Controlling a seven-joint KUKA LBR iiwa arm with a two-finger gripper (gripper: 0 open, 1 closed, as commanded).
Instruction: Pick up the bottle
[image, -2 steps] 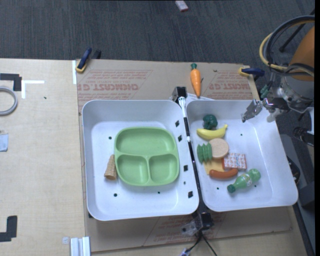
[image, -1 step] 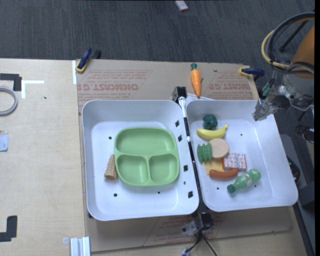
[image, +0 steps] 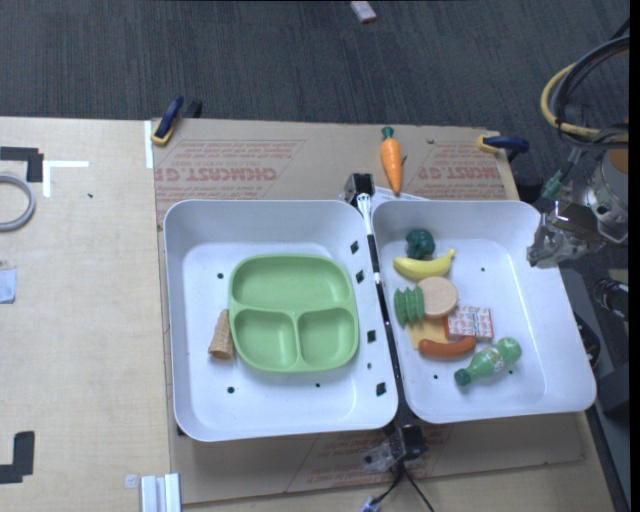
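The green bottle (image: 489, 362) looks like glossy plastic, as does the matt green plate (image: 294, 312); white bins (image: 190, 300) smooth plastic, on brown cardboard (image: 240, 165)

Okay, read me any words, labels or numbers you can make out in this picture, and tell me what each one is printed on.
"CHCVST CB", or something close to it: red print on the cardboard sheet behind the left bin, upside down or mirrored, so the reading is unsure.
Red print on the cardboard behind the right bin: same style, too blurred to read.
Red and white packet in the right bin: pattern or print too small to read.
Green bottle: no label readable.
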